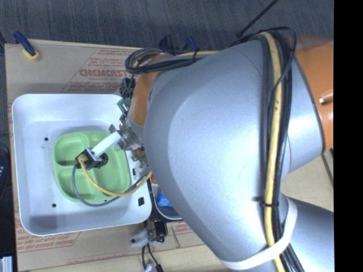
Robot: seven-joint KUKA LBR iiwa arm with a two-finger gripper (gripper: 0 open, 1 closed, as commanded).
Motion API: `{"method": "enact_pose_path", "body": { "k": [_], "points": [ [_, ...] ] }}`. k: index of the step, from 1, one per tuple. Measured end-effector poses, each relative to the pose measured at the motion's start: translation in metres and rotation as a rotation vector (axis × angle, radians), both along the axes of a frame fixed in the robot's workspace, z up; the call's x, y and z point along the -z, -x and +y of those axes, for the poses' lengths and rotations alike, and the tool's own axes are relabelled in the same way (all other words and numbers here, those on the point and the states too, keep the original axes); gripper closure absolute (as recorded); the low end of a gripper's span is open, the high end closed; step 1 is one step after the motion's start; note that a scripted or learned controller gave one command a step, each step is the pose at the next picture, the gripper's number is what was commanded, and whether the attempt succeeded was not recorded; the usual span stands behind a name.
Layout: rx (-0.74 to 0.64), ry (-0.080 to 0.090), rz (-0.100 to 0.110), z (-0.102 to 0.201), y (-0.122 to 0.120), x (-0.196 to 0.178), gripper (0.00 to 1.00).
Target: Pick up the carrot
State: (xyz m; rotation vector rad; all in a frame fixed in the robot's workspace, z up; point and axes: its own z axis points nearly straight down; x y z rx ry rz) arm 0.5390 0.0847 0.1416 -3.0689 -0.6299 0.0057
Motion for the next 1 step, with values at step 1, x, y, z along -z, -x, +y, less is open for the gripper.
{"method": "enact_pose_path", "body": {
  "k": [1],
  "points": [
    [0.156, 0.007, -0.020, 0.0540, 0.0411, 0.0423, 0.00]
  ]
}}
